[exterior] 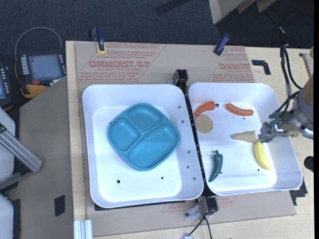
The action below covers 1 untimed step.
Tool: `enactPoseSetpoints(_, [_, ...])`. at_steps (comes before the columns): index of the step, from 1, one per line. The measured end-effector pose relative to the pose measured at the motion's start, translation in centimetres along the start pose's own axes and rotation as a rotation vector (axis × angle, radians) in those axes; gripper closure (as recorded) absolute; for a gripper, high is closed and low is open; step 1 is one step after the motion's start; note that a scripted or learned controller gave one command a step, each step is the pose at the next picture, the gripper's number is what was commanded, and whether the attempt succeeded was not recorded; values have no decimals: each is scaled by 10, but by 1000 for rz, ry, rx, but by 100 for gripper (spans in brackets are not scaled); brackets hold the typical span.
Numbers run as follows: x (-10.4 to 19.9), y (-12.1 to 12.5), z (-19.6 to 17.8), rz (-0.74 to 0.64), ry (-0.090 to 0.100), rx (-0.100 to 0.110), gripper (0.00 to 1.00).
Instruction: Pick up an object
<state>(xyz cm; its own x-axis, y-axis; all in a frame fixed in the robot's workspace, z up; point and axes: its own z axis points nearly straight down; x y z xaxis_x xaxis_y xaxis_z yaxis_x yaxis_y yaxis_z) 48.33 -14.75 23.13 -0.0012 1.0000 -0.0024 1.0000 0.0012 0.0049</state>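
Note:
The right bin [286, 176] holds several toy foods. An orange pepper [204, 108] and a round tan cookie [204, 124] lie near its left wall. A sausage [239, 109] is at the back, and a green chili [216, 165] lies toward the front. A tan cone [244, 136] lies on its side mid-bin, with a yellow banana [262, 155] just right of it. My gripper [265, 133] reaches in from the right, low over the spot where the cone's wide end meets the banana's upper tip. Nothing is visibly lifted.
The left bin [94, 178] holds a blue divided plate [144, 136]. A black clamp [180, 76] sits at the back between the bins, another clamp [207, 204] at the front. The arm's cables [286, 68] hang over the right bin's back right corner.

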Motion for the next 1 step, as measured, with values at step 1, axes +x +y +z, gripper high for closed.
enactPoseSetpoints(1, [59,17,8,-6,4,4,100])
